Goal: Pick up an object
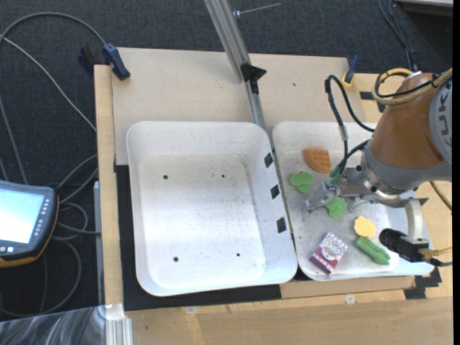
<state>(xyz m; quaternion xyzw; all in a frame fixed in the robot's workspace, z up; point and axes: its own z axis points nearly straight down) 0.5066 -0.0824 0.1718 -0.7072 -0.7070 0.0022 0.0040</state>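
The robot's hand (322, 198) hovers low in the right bin (287, 139), between two green pieces (302, 182), its grip state impossible to tell; the left bin (144, 139) sits beside it.

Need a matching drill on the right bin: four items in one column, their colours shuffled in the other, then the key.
Items:
1. Wedge at the bin's far side
2. Packet at the near edge
3. Piece right of the gripper
4. Long piece at the near right

Colours:
A. Green
B. Yellow
C. Orange
D. Purple and white

Pairs: 1-C, 2-D, 3-B, 4-A
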